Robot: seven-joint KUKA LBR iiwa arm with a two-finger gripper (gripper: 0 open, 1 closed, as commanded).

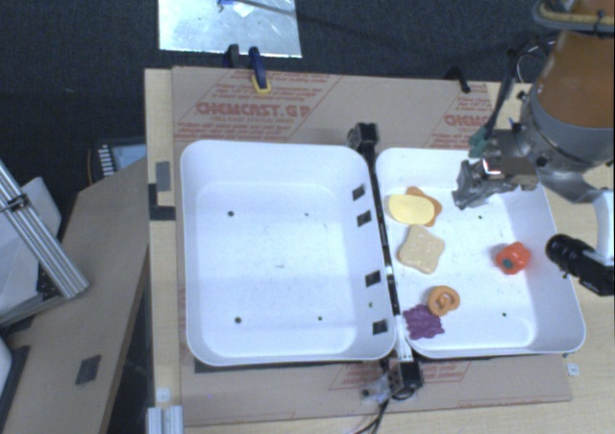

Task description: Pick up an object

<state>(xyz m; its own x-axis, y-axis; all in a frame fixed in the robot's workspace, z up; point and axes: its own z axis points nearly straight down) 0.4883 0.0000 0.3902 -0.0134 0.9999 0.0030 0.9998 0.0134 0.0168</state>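
The right bin (538, 326) holds several toy foods. A yellow slice on an orange one (413, 208) lies near its left wall, with a beige bread slice (421, 250) just below. An orange pretzel (442, 301) and a purple grape bunch (423, 323) sit near the front left corner. An orange-red pepper (512, 257) rests toward the right. My gripper (468, 194) hangs above the bin's upper middle, right of the yellow slice, with nothing seen between its fingers.
The left bin (279, 250) sits beside the right one, with a black hinge strip (377, 230) between them. A shiny metal plate (229, 0) lies at the back, beyond the cardboard base (288, 106).
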